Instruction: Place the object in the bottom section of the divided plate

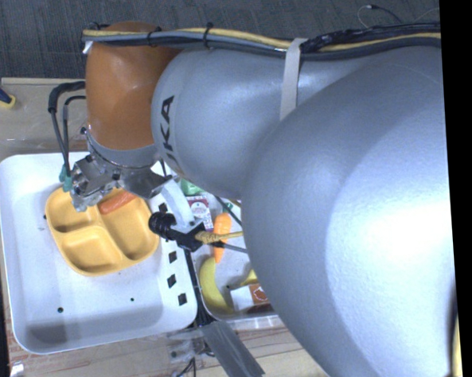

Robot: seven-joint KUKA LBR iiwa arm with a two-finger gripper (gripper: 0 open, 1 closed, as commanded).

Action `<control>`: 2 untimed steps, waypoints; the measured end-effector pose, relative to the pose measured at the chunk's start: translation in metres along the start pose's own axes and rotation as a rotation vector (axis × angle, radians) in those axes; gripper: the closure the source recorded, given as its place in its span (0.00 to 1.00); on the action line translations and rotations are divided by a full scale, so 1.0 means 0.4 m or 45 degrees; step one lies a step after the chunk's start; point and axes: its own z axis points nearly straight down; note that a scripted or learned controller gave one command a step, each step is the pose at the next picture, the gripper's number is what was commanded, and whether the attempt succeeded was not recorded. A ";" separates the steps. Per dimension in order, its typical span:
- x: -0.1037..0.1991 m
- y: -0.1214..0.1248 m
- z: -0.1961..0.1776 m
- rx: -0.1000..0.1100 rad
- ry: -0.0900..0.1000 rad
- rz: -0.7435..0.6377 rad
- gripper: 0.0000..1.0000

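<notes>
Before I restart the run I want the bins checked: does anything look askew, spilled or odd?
One thing: the yellow divided plate sits turned at an angle to the walls of the left bin rather than square with them. An orange object lies at the plate's upper edge, under the hand. Nothing looks spilled or broken.

Right bin (227, 308) largely behind arm (339, 177)

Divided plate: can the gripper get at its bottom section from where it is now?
Probably yes. The gripper hangs over the upper edge of the yellow divided plate in the left bin, near an orange object. The bottom section looks bare, with nothing in the way.
</notes>
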 end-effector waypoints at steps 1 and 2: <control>-0.227 -0.123 -0.497 -0.003 -0.001 0.086 1.00; -0.107 -0.127 -0.274 0.006 0.000 0.442 1.00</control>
